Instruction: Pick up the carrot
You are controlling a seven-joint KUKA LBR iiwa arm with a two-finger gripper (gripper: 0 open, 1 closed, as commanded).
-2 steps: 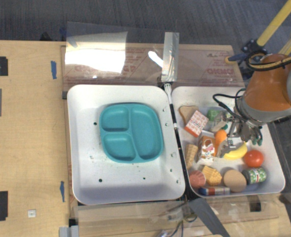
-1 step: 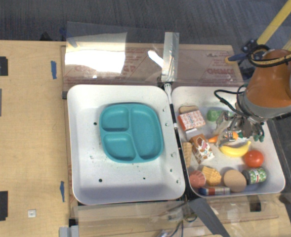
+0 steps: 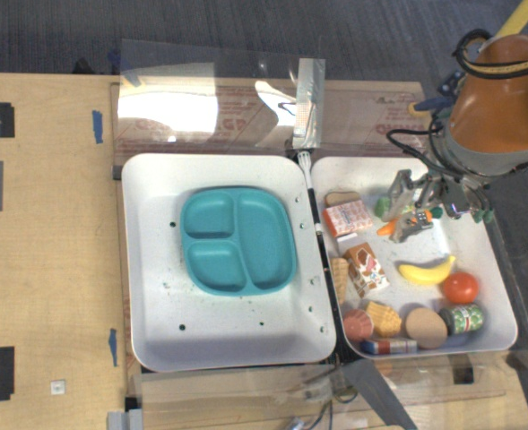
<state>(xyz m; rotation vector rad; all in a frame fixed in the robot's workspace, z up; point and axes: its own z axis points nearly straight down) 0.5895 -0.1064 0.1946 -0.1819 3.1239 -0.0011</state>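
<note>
Camera view: jaws down at the carrot [image 3: 386, 229] in the right bin [image 3: 501, 280]; their spread unclear.

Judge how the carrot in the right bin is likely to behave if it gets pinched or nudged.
The carrot looks like small toy food, so probably stiff and light. Its tapered, rounded shape may let it roll or slip out of a pinch. It lies right by the hand and near the pink carton, so a nudge could push it against that.

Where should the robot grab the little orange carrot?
Probably across its narrow body, coming straight down from above. The carrot lies flat in the right bin, beside the gripper, with a small carton close on its left, so a sideways approach looks crowded.
</note>
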